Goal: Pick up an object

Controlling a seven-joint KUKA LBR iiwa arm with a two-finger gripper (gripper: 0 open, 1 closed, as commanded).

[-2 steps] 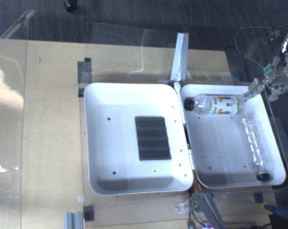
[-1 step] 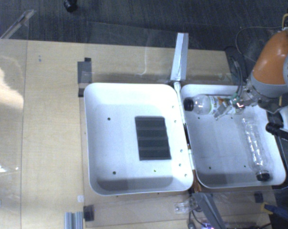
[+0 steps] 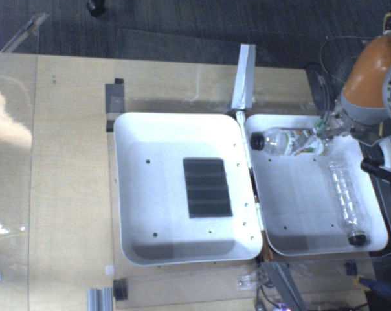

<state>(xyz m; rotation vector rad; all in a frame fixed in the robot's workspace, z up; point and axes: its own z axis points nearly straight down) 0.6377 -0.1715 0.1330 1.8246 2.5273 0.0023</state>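
Reaching: arm (image 3: pixel 377 76) comes in from the right over the right bin's (image 3: pixel 312 238) far right corner; gripper (image 3: pixel 330 127) sits low at the far wall, just beside the base end of one bottle.
Grip state: cannot tell whether it is open or closed, tip too small and blurred against clear plastic; nothing can be called held.
Target, likely: clear bottle with black cap (image 3: pixel 287 141), lying on its side along the right bin's far edge, cap toward the far left corner, base toward the gripper. Judged as the pick since the gripper is right at it.
Second bottle: second clear bottle (image 3: pixel 346 199) lies along the right bin's right wall, dark cap near the near right corner; apart from the first.
Left bin: left bin (image 3: pixel 137 173) carries a flat dark ribbed block (image 3: pixel 208 186) near its centre, well apart from every wall.
Edges: both bottles hug walls, so finger room on the wall side looks tight; a slip or push is the risk.
Open room: centre and near left part of the right bin floor are bare, free for a drag or lift.
Progress: pick not yet confirmed.
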